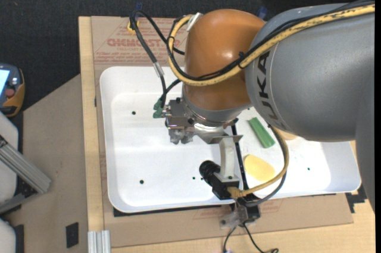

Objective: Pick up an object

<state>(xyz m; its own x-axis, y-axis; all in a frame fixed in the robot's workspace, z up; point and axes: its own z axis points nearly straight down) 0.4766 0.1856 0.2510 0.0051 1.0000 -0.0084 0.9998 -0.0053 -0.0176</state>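
Note:
My arm's orange band [217, 49] and grey body cover the middle of the view. Below the band, the metal part of the gripper [178, 125] hangs over the left bin [128, 144], and most of it is hidden under the wrist. A green bar [261, 131] lies just right of the wrist. In front of it lies a flat yellow piece [259, 167], partly behind a cable. Nothing shows at the gripper's tip.
The right bin [333, 171] reaches out from under the arm at the right. Black and yellow cables loop around the wrist, and a black fitting [213, 179] hangs near the front rim. Brown cardboard [119, 43] lies under the bins.

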